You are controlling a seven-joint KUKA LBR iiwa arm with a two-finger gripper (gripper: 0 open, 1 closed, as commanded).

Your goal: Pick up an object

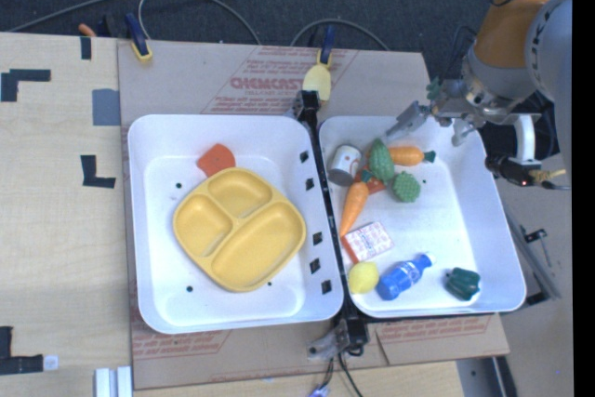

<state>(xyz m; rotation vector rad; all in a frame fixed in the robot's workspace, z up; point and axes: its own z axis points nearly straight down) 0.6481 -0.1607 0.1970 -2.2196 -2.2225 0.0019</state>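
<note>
My gripper (434, 125) hangs over the back edge of the right bin (483, 228), open, with nothing between its fingers. Just in front of it lie a small orange carrot (406, 155) and two green leafy vegetables (381, 161), (406, 187). A silver can (344, 165) and a long carrot (353, 205) lie by the bin's left wall. Nearer the front are a red-and-white packet (369, 241), a yellow lemon (363, 277), a blue bottle (403, 276) and a dark green pepper (462, 283).
The left bin (149, 200) holds a yellow divided plate (240, 228) and an orange piece (216, 159) behind it. A yellow clamp (317, 81) sits at the back where the bins meet. Cables run across the dark floor behind the bench.
</note>
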